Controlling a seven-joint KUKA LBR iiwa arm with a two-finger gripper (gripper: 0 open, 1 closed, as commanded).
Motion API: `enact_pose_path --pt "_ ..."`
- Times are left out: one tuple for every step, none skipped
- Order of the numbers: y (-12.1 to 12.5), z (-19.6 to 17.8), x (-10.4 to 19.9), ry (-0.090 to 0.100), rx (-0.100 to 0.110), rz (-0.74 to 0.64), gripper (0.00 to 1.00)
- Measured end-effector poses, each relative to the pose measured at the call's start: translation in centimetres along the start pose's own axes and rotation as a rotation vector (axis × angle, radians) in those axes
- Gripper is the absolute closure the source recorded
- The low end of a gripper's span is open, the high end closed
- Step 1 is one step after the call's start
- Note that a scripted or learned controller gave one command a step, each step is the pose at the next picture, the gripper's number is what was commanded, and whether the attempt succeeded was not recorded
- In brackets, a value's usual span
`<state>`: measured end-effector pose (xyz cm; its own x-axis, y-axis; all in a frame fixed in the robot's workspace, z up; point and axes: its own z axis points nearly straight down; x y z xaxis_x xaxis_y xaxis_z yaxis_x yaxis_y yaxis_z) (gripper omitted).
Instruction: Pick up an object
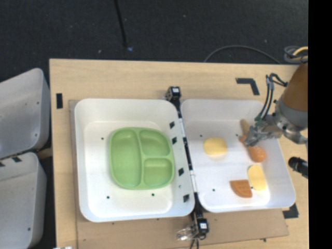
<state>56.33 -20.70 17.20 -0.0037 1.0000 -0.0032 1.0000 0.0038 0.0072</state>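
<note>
Hand (252, 137) low in right bin (218, 201), beside orange piece (257, 153); finger state cannot be told

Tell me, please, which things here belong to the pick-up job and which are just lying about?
In play: gripper; orange piece beside it; round yellow piece; yellow block; orange wedge.
Lying about: green divided plate; left bin; cable.

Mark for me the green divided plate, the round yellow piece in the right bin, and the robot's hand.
green divided plate (140, 157), camera view, on the ridge between its compartments.
round yellow piece (215, 147), camera view, middle of its top.
hand (252, 137), camera view, at its fingertips, above the right bin's far side.
</note>
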Motion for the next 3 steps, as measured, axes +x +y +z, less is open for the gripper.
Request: enact_pose_path --pt "-0.5 -4.6 -0.3 0.0 0.001 0.002 1.0" --pt "-0.4 -6.4 -0.5 0.002 0.004 0.001 1.0" --pt "0.0 -5.5 4.4 0.003 0.006 -0.001 1.0"
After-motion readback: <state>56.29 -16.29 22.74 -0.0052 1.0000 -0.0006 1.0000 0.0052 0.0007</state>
